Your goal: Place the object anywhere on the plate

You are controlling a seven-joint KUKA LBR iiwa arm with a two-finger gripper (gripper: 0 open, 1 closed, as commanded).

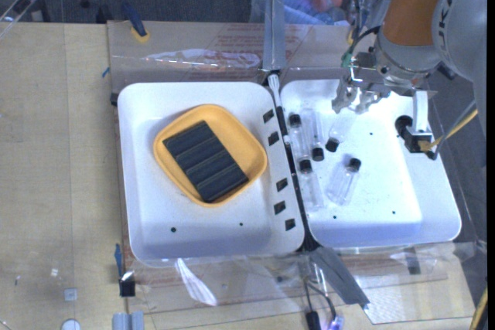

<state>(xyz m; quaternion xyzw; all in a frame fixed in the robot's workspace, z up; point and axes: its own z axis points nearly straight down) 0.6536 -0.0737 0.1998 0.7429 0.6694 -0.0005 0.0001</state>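
- Gripper hanging over the far part of the right bin, fingers spread apart with nothing between them
- Likely objects to carry: clear vials with black caps, all lying in the right bin, none on the yellow plate in the left bin
- Loose vial lying flat near the bin's middle, long axis slanted, cap toward the far right, glass end toward the near left
- Cluster of vials crowded just beside the divider, mostly lying along it, caps at mixed ends; hard to tell apart, being clear on white
- Risk: closing along a vial's length instead of across it, so round glass rolls or squirts out
- Risk: going for the cluster, with the divider wall blocking one finger or two vials getting nudged together
- Risk: slick glass slipping during the carry over the divider
- Risk: little bare plate left, a dark ribbed block covering most of it; could roll off the block or over the rim on release
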